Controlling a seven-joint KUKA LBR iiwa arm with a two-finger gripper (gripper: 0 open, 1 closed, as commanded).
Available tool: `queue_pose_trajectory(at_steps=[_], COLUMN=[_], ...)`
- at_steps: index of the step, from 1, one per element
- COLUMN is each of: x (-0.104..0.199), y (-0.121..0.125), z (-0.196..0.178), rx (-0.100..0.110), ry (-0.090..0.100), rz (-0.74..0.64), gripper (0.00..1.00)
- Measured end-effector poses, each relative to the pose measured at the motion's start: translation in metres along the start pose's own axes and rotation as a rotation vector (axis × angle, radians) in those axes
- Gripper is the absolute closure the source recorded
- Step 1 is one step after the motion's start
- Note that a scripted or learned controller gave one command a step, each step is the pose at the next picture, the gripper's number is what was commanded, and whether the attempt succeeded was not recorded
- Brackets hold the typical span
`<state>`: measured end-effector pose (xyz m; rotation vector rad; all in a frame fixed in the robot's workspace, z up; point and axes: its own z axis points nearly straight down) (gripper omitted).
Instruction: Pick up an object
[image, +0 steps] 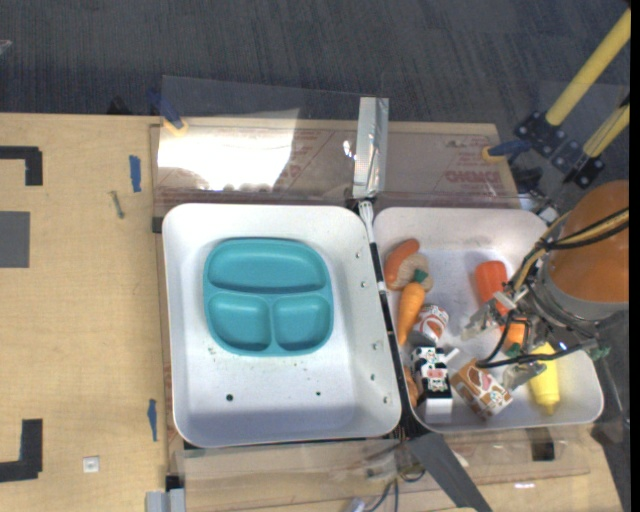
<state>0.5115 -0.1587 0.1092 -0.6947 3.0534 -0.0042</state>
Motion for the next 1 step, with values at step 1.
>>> queue_pose_trajectory(at_steps=[1], x=[-0.0227], y=[-0.0127], z=[0.0209], rx=[-0.001], ry=[0.003], rz=[-0.015], gripper=[0.0])
